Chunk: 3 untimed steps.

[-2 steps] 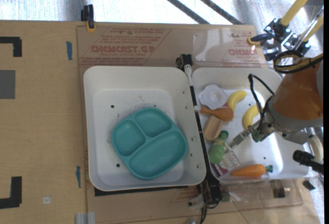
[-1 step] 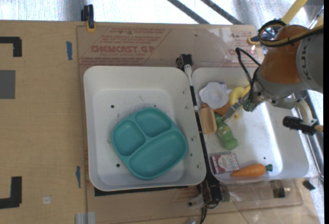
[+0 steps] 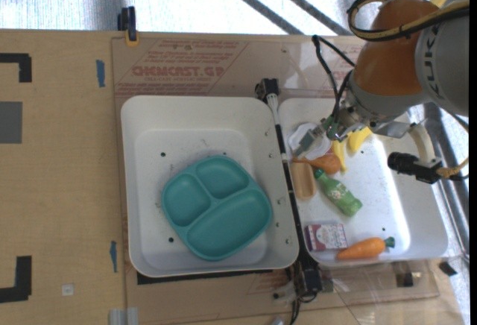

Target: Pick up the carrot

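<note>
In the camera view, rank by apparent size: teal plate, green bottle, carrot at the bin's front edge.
1. teal plate, clearly largest.
2. green bottle and carrot look about alike; no ranking between them.

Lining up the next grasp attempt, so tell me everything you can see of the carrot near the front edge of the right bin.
The carrot is a small orange piece with a green stem end, smooth and toy-like, possibly plastic. It lies flat near the front of the right bin, lengthwise across the view, green tip pointing right. Its left end sits right beside, maybe touching, a small pink-and-white carton. It looks whole. The tool is well away from it, at the bin's far side among other items.
</note>
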Each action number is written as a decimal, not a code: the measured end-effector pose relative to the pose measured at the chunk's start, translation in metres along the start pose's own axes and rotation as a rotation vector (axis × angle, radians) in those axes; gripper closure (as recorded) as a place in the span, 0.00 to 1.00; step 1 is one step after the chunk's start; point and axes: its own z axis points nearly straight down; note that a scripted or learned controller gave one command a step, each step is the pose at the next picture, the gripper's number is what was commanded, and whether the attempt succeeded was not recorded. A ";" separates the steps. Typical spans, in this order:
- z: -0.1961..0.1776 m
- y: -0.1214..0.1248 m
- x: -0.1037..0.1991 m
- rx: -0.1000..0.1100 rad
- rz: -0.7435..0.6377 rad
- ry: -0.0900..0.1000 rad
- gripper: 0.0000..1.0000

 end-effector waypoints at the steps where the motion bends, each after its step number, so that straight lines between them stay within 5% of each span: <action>1: 0.078 -0.047 -0.057 0.023 0.219 0.006 0.00; 2: 0.103 -0.016 -0.120 0.015 0.121 0.004 0.00; 3: 0.047 -0.024 -0.190 0.010 0.028 -0.004 0.00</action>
